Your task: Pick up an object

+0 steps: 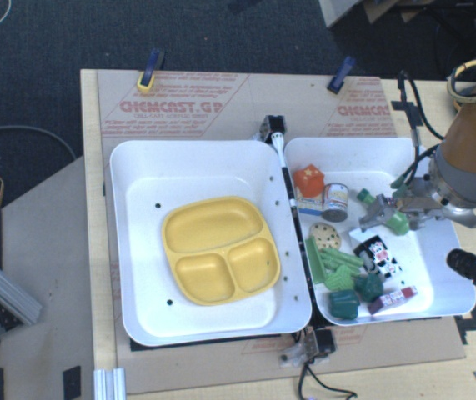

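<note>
tool [385, 213]: low in the right bin [438, 161], over a green piece [398, 222]; grip state, I cannot tell
green piece: probably light, rigid plastic, slippery
hold: across its narrow sides

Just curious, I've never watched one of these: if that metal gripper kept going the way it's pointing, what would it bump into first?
Probably the small green object right beneath the gripper, in the right white bin. Height above it is hard to judge from this slanted view.
</note>
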`<action>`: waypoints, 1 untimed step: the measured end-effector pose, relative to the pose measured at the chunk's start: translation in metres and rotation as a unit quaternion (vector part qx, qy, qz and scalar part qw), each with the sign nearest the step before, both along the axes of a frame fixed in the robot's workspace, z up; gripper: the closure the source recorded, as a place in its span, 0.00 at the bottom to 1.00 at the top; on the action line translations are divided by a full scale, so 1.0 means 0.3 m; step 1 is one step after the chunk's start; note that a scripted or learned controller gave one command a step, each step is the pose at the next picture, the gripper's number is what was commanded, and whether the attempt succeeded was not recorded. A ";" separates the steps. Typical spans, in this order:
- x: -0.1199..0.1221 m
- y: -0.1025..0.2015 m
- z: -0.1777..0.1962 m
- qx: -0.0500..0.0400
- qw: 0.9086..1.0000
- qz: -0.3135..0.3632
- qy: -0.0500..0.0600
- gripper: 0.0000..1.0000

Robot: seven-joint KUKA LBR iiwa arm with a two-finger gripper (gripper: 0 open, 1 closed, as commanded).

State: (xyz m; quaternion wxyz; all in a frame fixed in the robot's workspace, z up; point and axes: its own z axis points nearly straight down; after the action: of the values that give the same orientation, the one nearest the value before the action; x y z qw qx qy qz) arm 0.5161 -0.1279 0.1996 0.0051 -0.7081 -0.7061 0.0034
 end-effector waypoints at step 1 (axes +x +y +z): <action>0.009 0.000 0.019 -0.001 1.000 0.001 -0.006 0.00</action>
State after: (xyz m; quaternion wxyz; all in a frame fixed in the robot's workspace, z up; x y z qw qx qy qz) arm 0.5189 -0.1278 0.2053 0.0000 -0.7071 -0.7071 -0.0002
